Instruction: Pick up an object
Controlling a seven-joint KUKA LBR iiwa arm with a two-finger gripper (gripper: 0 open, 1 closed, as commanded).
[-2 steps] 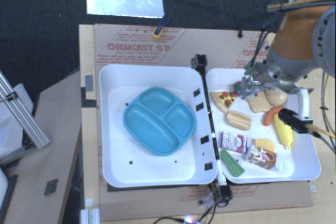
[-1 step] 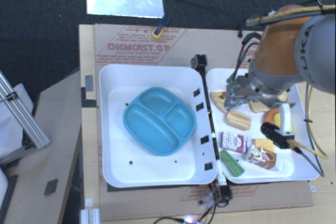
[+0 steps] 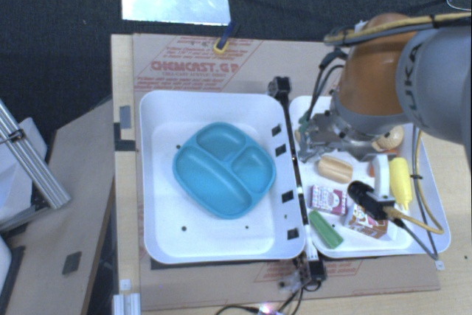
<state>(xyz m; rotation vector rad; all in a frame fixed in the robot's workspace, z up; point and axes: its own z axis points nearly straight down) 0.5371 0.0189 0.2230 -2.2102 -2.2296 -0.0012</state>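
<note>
Two white bins side by side on bench; left bin (image 3: 158, 232) holds a blue divided plate (image 3: 223, 169), lying flat. Gripper (image 3: 313, 142) low over upper left part of right bin (image 3: 435, 221), arm coming from the right. Loose candidates in right bin: hot dog bun (image 3: 335, 169) just below the gripper, yellow corn (image 3: 399, 182), pink carton (image 3: 328, 199), green piece (image 3: 325, 229), red-brown packet (image 3: 366, 221)

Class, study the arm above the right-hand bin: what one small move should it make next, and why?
Probably a short, straight descent. The gripper hangs over the right bin's upper left part, beside the hot dog bun, with nothing seen between its fingers. The blue plate sits apart in the left bin.
</note>
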